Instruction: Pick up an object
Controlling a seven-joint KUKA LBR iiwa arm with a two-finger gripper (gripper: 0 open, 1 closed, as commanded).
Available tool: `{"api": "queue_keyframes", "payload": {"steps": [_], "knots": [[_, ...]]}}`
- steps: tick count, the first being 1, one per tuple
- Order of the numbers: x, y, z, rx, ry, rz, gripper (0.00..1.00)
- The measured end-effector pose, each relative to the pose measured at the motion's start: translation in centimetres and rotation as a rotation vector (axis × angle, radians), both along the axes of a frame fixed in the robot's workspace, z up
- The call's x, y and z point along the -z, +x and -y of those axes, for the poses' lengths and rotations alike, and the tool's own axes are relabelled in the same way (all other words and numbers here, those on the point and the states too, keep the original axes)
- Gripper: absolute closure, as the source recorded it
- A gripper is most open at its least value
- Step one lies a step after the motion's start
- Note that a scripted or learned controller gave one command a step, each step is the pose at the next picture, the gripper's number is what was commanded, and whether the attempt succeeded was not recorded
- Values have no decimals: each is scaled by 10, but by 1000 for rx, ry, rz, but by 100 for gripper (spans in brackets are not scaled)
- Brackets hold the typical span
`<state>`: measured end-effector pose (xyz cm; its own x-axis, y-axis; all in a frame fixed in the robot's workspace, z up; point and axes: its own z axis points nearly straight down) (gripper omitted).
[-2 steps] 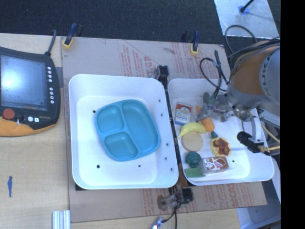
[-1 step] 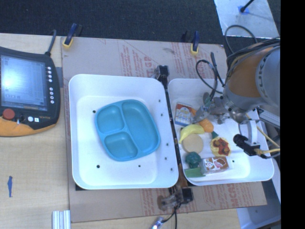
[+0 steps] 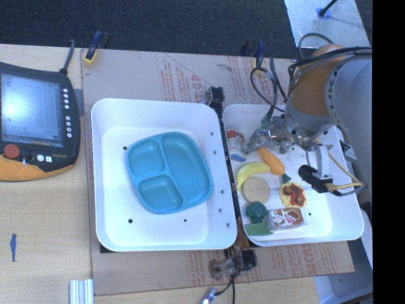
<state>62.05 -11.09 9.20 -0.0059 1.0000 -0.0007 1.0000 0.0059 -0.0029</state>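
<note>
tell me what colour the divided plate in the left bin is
Light blue; the divided plate shows in the camera view.

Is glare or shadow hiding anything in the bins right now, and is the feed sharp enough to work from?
Camera view: soft overall, and small items in the right bin lack fine detail. The pendant screen is washed out by glare. The white bins are bright but not blown out, and the blue tray reads clearly. The arm casts no heavy shadow over the carrot or banana.

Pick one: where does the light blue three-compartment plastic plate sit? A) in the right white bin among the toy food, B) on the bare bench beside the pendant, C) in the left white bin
C: the light blue three-compartment plastic plate lies flat in the left white bin, while the toy food, such as the orange carrot, sits in the right white bin.
</note>
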Motion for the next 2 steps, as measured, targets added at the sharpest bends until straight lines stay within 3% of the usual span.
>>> {"api": "queue_keyframes", "payload": {"steps": [1,2], "knots": [[0,-15,1,0,-1,-3,0],[0,-14,11,3,-1,0,0]]}}
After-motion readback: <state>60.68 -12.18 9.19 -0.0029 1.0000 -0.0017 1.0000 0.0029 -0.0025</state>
